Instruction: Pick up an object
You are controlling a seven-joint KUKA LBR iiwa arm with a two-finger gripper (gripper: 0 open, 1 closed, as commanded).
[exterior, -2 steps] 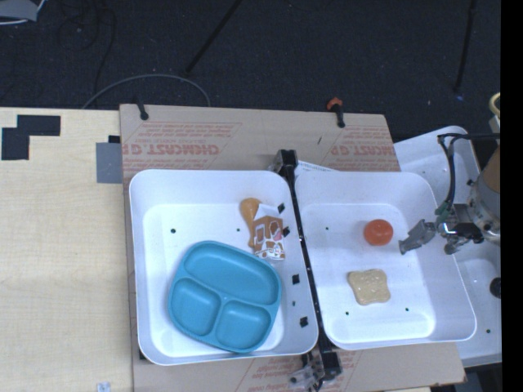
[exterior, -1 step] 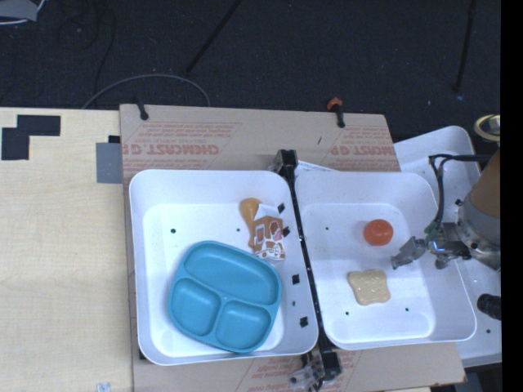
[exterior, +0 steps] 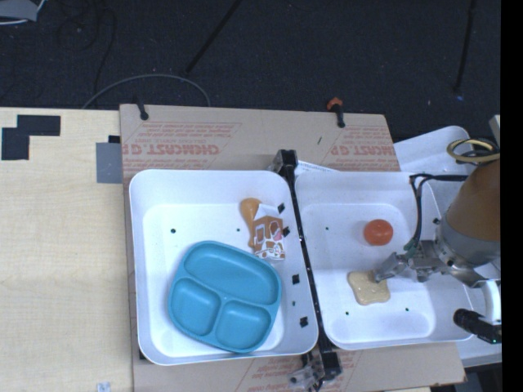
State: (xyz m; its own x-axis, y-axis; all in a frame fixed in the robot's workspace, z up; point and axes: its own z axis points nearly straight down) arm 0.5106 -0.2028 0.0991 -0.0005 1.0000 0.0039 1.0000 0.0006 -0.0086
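In the right bin (exterior: 351,184) lie a red-orange ball (exterior: 377,232) and, nearer the front, a flat beige piece (exterior: 369,289). My gripper (exterior: 389,269) reaches in from the right and sits low, just at the beige piece's upper right edge, below and right of the ball. Nothing shows as held. The left bin (exterior: 154,219) holds a blue divided plate (exterior: 225,296), a small patterned packet (exterior: 268,239) and a tan-orange piece (exterior: 249,210) just behind the packet.
The grey arm with its orange band (exterior: 482,207) overhangs the right bin's right wall. A black divider (exterior: 298,251) runs between the bins. Cardboard (exterior: 245,141) lies behind them, and light wooden bench (exterior: 57,260) stretches to the left.
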